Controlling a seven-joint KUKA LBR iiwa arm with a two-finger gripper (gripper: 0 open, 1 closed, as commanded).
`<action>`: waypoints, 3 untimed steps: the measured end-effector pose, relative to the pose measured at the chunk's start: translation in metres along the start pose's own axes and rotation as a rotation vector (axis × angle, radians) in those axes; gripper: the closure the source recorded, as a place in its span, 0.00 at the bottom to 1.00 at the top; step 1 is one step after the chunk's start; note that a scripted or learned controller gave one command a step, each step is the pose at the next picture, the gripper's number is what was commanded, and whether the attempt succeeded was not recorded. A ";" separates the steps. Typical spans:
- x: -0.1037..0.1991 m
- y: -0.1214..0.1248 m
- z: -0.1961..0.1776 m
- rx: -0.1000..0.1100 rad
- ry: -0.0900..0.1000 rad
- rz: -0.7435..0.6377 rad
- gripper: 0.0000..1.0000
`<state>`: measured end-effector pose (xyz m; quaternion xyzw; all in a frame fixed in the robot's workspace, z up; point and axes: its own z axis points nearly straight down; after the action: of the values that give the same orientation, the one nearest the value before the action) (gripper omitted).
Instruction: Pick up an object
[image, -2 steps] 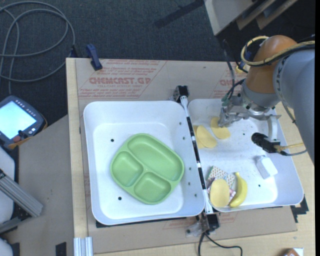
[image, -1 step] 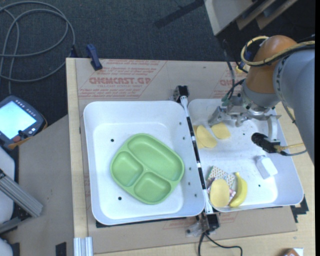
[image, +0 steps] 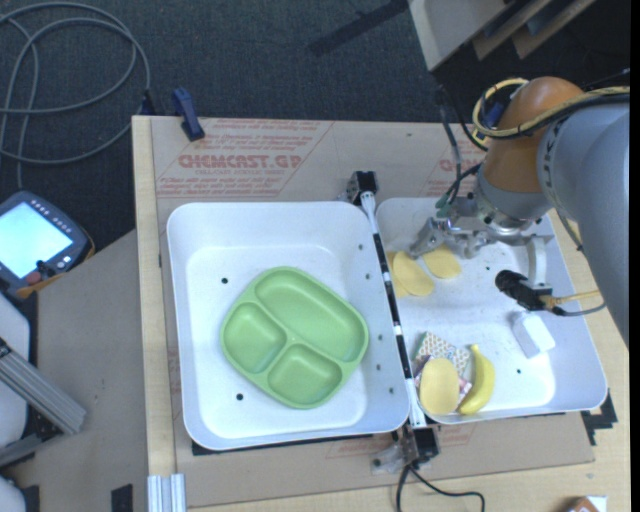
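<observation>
My gripper (image: 447, 238) hangs low over the far left part of the right bin (image: 570, 385). Just below it lie two pale yellow flat pieces, one (image: 443, 265) right under the gripper and one (image: 411, 276) closer to the bin's left wall. Whether the gripper touches either piece cannot be told. Near the front wall of the same bin sit a yellow banana (image: 481, 382), a round yellow fruit (image: 437, 388) and a patterned packet (image: 443, 351) partly under them. A small white block (image: 532, 334) lies toward the right.
The left bin (image: 200, 240) holds a green divided plate (image: 294, 335) at its middle. A divider rail (image: 385, 290) separates the two bins. A blue clip (image: 186, 112) lies on the board behind the bins.
</observation>
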<state>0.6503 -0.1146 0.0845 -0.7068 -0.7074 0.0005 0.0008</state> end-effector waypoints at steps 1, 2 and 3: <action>0.000 0.001 -0.011 -0.003 0.000 0.000 1.00; 0.000 0.001 -0.010 -0.002 0.000 0.000 0.00; 0.001 0.000 0.000 0.000 0.000 0.001 0.00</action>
<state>0.6501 -0.1138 0.0846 -0.7071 -0.7071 0.0004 0.0005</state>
